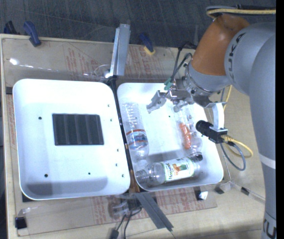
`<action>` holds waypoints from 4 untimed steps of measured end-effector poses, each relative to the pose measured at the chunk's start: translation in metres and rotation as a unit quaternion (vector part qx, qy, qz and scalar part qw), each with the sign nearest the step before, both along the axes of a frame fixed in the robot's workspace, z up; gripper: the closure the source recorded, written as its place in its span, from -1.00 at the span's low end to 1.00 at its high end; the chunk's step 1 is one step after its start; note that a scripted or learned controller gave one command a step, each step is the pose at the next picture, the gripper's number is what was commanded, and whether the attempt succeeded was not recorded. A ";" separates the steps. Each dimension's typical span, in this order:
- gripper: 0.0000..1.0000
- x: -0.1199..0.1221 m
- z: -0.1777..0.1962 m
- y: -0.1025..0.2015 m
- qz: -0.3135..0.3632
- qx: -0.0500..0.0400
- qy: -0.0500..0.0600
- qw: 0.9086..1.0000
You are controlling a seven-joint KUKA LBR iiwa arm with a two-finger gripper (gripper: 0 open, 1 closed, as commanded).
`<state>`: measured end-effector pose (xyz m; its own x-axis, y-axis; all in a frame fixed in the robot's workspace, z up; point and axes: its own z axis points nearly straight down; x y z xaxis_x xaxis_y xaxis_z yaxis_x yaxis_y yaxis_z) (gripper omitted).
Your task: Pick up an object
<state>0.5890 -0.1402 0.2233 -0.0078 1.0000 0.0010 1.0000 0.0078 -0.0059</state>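
Note:
Three clear plastic bottles lie in the right bin (pixel 209 169). One with a blue label (pixel 136 135) lies along the left wall. Another with a green and orange label (pixel 171 171) lies across the near end. A third with orange contents (pixel 187 133) lies by the right wall. My gripper (pixel 167 102) hangs over the far part of this bin, just above the top end of the orange-filled bottle. It is open, with nothing between its fingers (pixel 155 102).
The left bin (pixel 32 108) holds a dark ribbed rectangle (pixel 77 129) at its middle. A grey metal bar (pixel 120 49) stands behind the gap between the bins. Blue clamps (pixel 31 32) grip the far edge of the bench.

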 end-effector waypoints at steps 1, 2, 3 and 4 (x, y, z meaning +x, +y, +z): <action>-1.00 -0.012 0.014 -0.066 0.007 0.000 -0.001 1.000; -1.00 -0.004 -0.013 -0.068 0.070 0.001 -0.001 0.998; -1.00 0.002 -0.005 -0.040 0.068 -0.001 -0.002 0.998; -1.00 0.019 0.028 -0.030 0.008 -0.001 -0.001 1.000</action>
<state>0.6083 -0.1705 0.2518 -0.0239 0.9997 -0.0005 0.9997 0.0239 -0.0030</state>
